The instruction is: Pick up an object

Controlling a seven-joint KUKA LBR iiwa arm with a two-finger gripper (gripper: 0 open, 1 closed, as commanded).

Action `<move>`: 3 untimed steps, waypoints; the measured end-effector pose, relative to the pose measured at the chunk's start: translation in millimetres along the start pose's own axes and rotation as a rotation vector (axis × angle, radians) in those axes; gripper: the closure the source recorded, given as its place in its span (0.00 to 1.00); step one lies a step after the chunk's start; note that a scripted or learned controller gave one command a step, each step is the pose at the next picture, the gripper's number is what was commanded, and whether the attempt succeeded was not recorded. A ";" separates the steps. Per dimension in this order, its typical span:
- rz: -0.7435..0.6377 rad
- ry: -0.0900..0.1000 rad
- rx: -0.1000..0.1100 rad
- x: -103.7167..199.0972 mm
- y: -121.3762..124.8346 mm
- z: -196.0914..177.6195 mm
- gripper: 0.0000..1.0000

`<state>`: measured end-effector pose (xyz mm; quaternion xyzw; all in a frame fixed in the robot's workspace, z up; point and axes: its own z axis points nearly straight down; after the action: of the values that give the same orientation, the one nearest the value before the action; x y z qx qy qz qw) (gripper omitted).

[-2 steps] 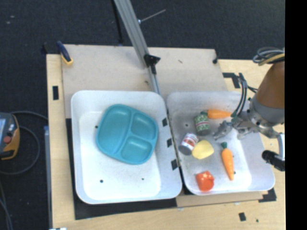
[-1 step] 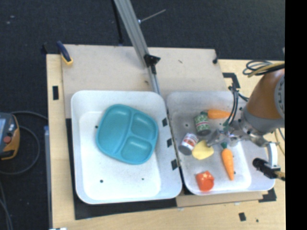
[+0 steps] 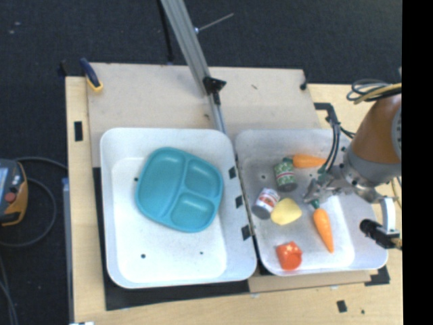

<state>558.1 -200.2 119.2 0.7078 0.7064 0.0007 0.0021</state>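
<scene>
Two shallow white bins sit side by side on the counter. You see the left bin holding a teal divided plate, which lies flat toward that bin's far half. The right bin holds all the loose items. The arm enters over the right edge of the counter, and the tool is lowered into the middle of the right bin; its state cannot be told from this angle.

Note the items around the tool. A carrot lies just on the near side of the tool, its thick end close under the tool and its tip pointing toward the bin's near edge. A yellow lemon-like item lies just beside the tool on the side toward the left bin. A small can with a green label stands a little farther, toward the bin's far edge, and a second orange carrot-like piece lies beside it, nearer the far edge. A can with a red and white label lies on its side against the yellow item, near the wall shared with the left bin. A red item rests near the bin's near edge, well apart from the tool. Nothing is visibly between the tool's parts.
</scene>
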 end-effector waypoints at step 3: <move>-0.006 0.000 -0.002 -6.9 3.9 -159.0 1.00</move>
<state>561.3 -206.8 278.2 0.7057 0.7085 0.0012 0.0030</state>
